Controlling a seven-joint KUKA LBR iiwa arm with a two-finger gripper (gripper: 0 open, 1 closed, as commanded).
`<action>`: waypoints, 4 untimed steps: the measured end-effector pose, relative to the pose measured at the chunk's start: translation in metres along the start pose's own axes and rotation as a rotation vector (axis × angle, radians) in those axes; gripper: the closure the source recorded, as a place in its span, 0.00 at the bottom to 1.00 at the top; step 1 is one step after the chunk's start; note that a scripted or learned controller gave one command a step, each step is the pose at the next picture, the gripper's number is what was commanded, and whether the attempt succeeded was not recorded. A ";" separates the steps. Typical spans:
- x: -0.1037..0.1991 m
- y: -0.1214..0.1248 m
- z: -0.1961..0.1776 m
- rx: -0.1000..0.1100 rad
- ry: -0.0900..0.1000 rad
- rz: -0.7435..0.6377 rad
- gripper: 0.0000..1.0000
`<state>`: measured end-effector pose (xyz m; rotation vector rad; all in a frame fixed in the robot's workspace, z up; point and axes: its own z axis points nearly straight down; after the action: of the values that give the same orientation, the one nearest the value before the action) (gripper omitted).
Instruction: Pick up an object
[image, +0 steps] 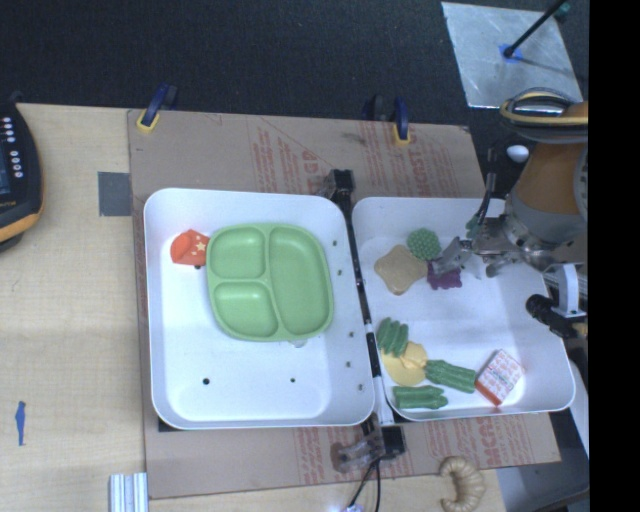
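Note:
In the right bin (540, 375) lie a tan bread-shaped piece (399, 268), a round green knobbly piece (423, 242) and a small purple piece (445, 275). Toward the front are a ribbed green piece (392, 336), a yellow piece (405, 365), two long green pieces (450, 375) (420, 398) and a red-and-white packet (499, 376). My gripper (462, 252) reaches in from the right and hovers just above and right of the purple piece, close to the round green piece. Nothing shows as held in it.
The left bin (180, 390) holds a green divided plate (270, 280) with a red piece (188, 247) beside its left edge. A black part of the arm (556, 310) hangs over the right bin's right side. A tan curled thing (462, 482) lies on the bench in front.

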<state>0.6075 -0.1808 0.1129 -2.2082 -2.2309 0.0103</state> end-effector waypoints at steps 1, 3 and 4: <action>0.028 -0.019 0.022 0.001 0.004 0.003 0.00; 0.052 0.051 0.020 -0.007 0.002 0.001 0.00; -0.008 0.049 -0.018 -0.008 0.000 0.010 0.00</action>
<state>0.6567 -0.1886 0.1309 -2.2226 -2.2242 0.0016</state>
